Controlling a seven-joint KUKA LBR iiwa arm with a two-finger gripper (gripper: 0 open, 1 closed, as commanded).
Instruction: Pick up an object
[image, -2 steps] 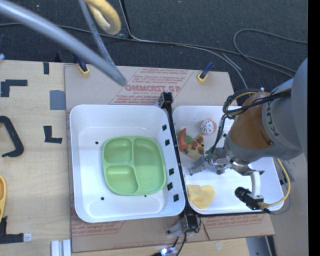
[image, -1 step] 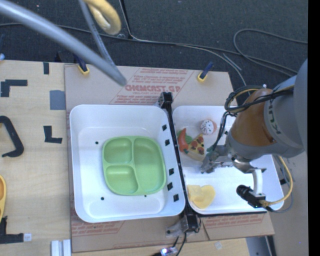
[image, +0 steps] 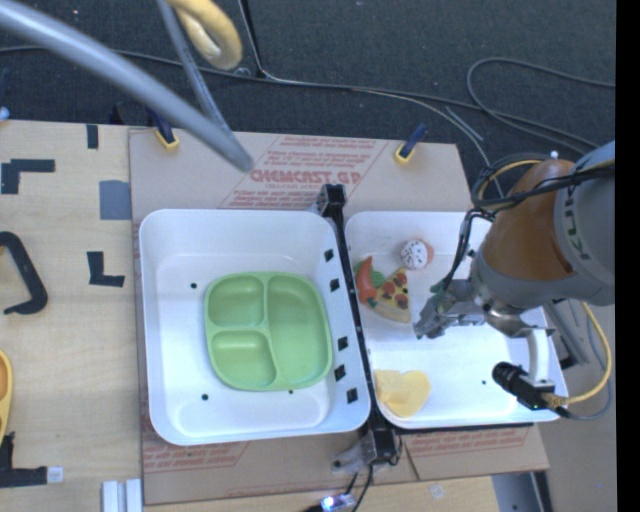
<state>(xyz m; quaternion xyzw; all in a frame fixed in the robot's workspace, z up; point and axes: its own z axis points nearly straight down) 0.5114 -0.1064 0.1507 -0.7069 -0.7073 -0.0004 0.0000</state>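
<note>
Risk lies in how close the gripper (image: 432, 318) hangs to the pizza slice toy (image: 385, 289) at centre-right of the frame, in the right bin (image: 470, 400); whether its jaws are open or shut I cannot tell. A descent off-centre could nudge the slice toward the divider or the small round toy (image: 415, 254) just above it, missing the grasp

a green divided plate (image: 268, 331) lies in the left white bin (image: 160, 300), on a cardboard sheet (image: 300, 165).
</note>
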